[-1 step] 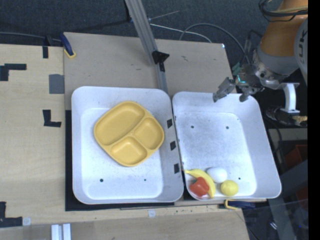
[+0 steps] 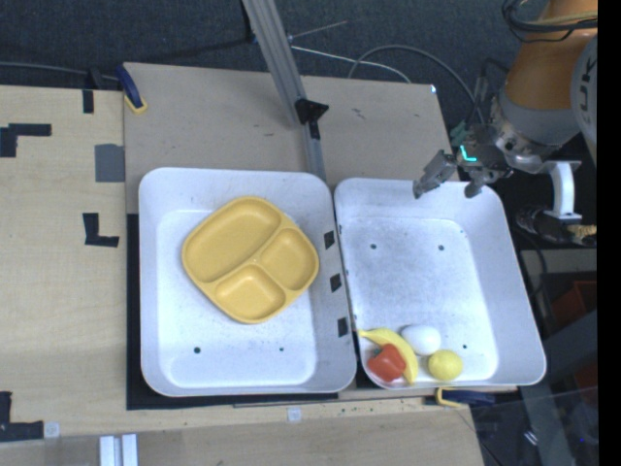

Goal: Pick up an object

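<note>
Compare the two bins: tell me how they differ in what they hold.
The left bin holds one yellow tray near its middle; the right bin holds small items, a banana, white egg and yellow ball, bunched at its near edge. Both are shallow and white.

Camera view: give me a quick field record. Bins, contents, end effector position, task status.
left bin: holds a yellow divided plate, three compartments
right bin: items bunched at its near edge
right bin items: banana, red item, white egg-like item, small yellow round item
item contact: banana, red and white items touch; yellow one just beside them
end effector: open, over the right bin's far rim, away from the items
held: nothing between its fingers
task status: pick not yet done
</note>
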Robot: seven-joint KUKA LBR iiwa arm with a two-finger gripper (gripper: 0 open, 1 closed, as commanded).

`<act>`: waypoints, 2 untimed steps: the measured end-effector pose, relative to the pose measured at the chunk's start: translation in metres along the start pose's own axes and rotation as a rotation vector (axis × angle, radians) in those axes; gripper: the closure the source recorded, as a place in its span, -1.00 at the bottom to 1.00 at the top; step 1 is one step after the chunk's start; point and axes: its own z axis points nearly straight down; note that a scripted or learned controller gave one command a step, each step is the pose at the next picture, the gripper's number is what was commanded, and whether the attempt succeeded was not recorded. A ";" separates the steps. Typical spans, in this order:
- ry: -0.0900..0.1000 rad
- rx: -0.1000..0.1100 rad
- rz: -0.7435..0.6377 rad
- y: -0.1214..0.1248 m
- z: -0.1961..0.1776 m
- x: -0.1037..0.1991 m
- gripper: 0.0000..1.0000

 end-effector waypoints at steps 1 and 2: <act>-0.001 0.007 0.002 -0.010 0.058 -0.004 -1.00; 0.000 0.007 0.001 -0.013 0.123 -0.006 -1.00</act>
